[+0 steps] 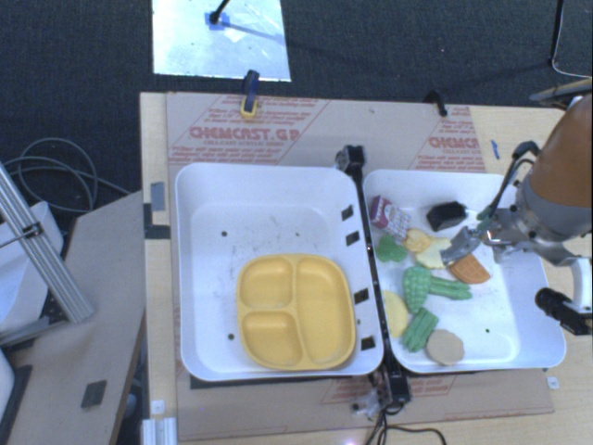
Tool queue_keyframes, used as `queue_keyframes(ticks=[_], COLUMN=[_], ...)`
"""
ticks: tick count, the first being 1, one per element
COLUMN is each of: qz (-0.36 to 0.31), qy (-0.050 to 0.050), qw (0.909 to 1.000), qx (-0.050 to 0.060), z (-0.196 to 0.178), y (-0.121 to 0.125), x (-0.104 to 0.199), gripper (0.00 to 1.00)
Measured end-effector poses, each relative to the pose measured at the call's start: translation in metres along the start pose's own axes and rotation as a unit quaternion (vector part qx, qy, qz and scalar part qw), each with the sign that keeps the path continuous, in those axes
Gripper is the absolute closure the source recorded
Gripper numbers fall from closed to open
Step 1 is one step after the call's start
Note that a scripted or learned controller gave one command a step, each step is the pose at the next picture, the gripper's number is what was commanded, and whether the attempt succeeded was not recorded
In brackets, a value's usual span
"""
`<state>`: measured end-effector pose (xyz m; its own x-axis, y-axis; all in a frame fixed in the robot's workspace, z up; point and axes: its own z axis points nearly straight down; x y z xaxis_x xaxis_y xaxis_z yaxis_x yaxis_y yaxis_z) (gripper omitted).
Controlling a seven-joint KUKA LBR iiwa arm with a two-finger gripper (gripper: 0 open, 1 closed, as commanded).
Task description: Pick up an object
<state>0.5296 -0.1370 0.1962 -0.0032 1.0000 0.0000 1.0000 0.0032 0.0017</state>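
Nothing is lifted yet: the gripper (460, 247) hovers low over the right bin (537, 341), seemingly touching the orange piece (473, 270) at its five o'clock, finger state impossible to tell.

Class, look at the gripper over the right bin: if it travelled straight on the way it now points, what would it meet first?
Probably the pale yellow toy pieces just ahead of the gripper, which points left and downward; depth is unclear, so the orange piece beneath might come first.

2 white bins (278, 179), 1 yellow tray (296, 311), 3 green toys (432, 287).
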Motion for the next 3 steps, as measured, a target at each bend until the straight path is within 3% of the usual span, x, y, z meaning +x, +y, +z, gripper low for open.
queue_keyframes(ticks=[1,2,3], qz=[0.001,0.001,0.002], qy=[0.002,0.000,0.000], qw=[1.0000,1.0000,1.0000], qx=[0.004,-0.001,0.000], z=[0.105,0.090,0.112], y=[-0.042,-0.039,-0.042], x=[0.046,0.043,0.048], gripper=[0.00,1.00,1.00])
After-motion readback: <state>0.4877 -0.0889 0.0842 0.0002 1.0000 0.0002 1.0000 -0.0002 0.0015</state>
